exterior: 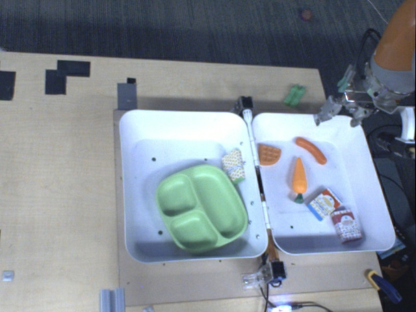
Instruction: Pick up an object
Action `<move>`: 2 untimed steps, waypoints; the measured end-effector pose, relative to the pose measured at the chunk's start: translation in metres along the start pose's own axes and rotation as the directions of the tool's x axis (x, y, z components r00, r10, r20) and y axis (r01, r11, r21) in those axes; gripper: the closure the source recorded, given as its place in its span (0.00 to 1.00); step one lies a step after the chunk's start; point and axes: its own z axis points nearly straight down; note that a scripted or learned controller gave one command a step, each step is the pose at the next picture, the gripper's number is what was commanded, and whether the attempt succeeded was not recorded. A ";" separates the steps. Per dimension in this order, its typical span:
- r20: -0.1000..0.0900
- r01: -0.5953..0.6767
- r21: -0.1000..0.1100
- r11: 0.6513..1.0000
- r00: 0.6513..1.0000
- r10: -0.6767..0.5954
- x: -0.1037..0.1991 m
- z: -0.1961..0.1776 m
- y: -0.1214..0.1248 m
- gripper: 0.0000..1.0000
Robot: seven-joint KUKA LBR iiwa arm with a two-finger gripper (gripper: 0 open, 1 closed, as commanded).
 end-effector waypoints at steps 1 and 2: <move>0.001 0.001 -0.002 1.000 1.000 -0.001 -0.039 0.126 -0.017 0.00; 0.000 0.000 -0.001 1.000 1.000 0.000 0.015 0.136 -0.035 0.00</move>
